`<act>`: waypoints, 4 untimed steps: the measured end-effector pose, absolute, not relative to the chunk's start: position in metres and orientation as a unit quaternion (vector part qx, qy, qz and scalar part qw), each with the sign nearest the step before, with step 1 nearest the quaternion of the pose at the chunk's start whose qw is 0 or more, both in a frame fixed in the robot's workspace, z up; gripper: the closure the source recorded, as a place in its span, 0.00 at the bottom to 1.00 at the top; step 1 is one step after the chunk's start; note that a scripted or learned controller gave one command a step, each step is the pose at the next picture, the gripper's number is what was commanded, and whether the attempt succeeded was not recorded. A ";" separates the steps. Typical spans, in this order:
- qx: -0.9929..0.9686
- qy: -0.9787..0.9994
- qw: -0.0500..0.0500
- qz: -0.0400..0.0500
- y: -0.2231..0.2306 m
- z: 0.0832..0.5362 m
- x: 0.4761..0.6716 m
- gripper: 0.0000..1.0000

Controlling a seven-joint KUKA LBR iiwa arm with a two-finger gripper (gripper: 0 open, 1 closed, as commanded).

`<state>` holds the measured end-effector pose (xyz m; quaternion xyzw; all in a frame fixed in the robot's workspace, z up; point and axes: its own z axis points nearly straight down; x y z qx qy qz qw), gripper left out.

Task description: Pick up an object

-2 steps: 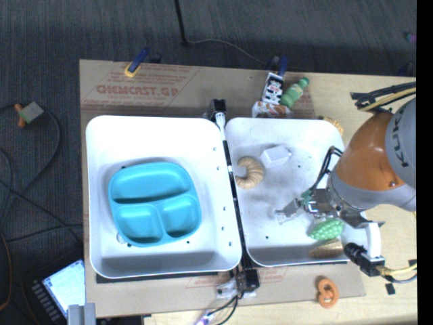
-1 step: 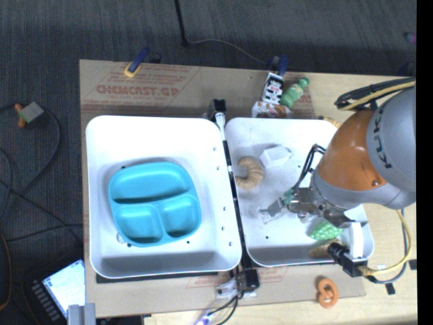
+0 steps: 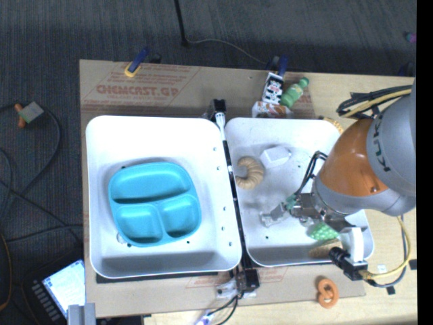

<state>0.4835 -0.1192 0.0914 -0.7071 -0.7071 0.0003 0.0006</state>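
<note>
My gripper [image 3: 276, 214] is low over the floor of the right bin [image 3: 298, 133], near its middle. A tan ring-shaped doughnut toy [image 3: 249, 171] lies up and to the left of it, close to the bin's left wall. A small white piece [image 3: 275, 156] rests beyond the gripper toward the back. A green knobbly object [image 3: 322, 232] lies just right of the gripper, partly under the wrist. A brownish object [image 3: 323, 252] sits by the bin's front wall. I see nothing between the gripper's tips.
The left bin [image 3: 101, 202] holds a blue divided tray [image 3: 154, 202]. The arm's orange band [image 3: 352, 161] covers the right bin's right side. An orange ring [image 3: 327, 292] lies on the bench in front. A green toy and packaging [image 3: 281, 95] sit behind the bins.
</note>
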 end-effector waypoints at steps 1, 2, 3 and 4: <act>-0.707 -0.707 -0.002 0.000 -0.120 0.228 0.485 0.00; -0.708 -0.707 0.000 0.001 -0.190 0.196 0.483 0.00; -0.707 -0.707 0.002 0.001 -0.142 0.103 0.483 0.00; -0.707 -0.707 0.001 0.001 -0.109 0.109 0.483 0.00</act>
